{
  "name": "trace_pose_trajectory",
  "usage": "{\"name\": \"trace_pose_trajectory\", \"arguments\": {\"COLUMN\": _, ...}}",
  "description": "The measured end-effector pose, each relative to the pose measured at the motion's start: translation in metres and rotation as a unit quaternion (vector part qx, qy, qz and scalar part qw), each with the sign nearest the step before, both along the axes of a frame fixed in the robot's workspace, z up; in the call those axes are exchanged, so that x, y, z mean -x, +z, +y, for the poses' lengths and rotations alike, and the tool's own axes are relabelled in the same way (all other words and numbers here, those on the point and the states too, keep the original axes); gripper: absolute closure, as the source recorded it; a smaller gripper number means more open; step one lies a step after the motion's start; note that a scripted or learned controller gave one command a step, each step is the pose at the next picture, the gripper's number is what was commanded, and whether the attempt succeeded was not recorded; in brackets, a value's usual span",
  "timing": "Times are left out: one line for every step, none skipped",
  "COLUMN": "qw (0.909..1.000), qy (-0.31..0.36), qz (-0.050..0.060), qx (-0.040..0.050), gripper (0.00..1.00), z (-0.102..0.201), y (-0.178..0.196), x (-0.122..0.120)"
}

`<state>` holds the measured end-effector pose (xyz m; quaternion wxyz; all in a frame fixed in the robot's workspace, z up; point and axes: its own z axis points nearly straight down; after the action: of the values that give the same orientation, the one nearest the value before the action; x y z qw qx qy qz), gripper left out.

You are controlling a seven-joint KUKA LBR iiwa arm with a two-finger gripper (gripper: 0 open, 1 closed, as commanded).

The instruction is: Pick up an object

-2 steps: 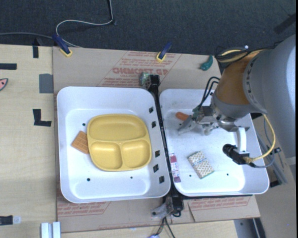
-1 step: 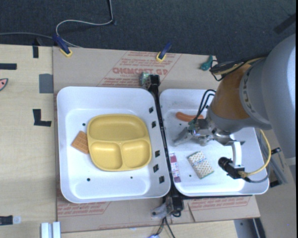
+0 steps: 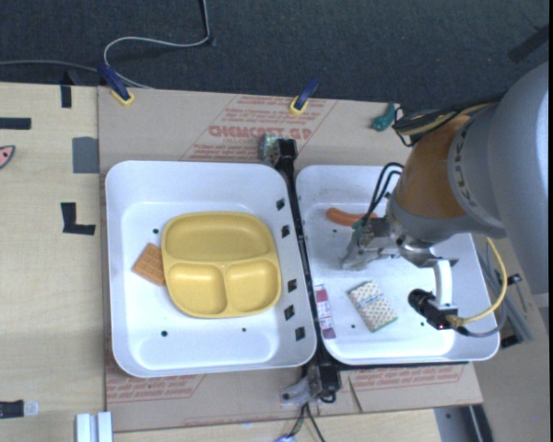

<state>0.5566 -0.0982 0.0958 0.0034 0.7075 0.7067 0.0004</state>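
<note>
- Honestly, my hand (image 3: 358,251) sat low in the right bin (image 3: 461,343), couldn't tell its state.
- Orange piece (image 3: 343,216) lay just beside it; I figured I'd nudge it away.
- Patterned packet (image 3: 372,305) nearby looked safer.

the left bin (image 3: 129,339) is mostly taken up by a yellow divided plate (image 3: 221,263), with a brown piece (image 3: 149,264) tucked at its left edge; bare floor runs along the front. in the right bin (image 3: 401,343), the arm (image 3: 442,187) covers the far right, a patterned packet (image 3: 372,305) lies in front, an orange item (image 3: 344,216) behind.
</note>
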Motion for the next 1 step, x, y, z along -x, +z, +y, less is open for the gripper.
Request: {"name": "trace_pose_trajectory", "arguments": {"qw": 1.0, "qy": 0.0, "qz": 0.0, "qx": 0.0, "gripper": 0.0, "z": 0.0001, "y": -0.0001, "x": 0.0001}}
